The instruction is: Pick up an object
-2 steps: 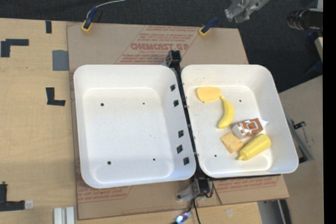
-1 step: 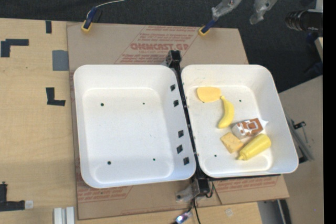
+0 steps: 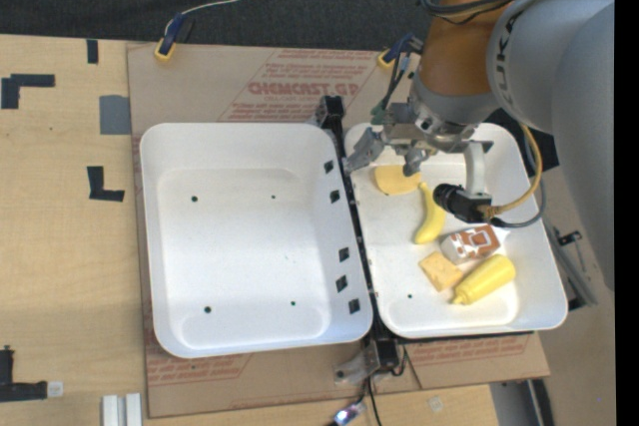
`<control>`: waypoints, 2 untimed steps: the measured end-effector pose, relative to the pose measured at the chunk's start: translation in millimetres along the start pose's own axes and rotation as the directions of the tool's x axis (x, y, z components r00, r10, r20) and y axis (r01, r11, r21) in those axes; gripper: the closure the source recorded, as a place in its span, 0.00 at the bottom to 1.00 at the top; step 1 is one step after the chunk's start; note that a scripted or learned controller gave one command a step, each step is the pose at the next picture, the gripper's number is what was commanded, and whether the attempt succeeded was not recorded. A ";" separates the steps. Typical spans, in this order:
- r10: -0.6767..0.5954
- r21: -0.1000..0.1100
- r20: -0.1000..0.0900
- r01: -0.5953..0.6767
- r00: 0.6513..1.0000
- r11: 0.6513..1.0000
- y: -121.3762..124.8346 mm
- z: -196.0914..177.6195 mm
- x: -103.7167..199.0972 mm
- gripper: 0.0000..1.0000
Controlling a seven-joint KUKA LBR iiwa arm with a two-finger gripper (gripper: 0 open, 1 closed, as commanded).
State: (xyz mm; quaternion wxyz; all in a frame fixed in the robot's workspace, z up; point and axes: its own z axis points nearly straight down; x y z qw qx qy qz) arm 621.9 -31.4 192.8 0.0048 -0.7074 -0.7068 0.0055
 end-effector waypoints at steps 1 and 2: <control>0.002 -0.010 0.000 -0.002 1.000 1.000 19.3 114.5 -67.7 0.00; -0.003 -0.013 -0.001 0.003 1.000 1.000 48.6 107.8 -62.9 0.00</control>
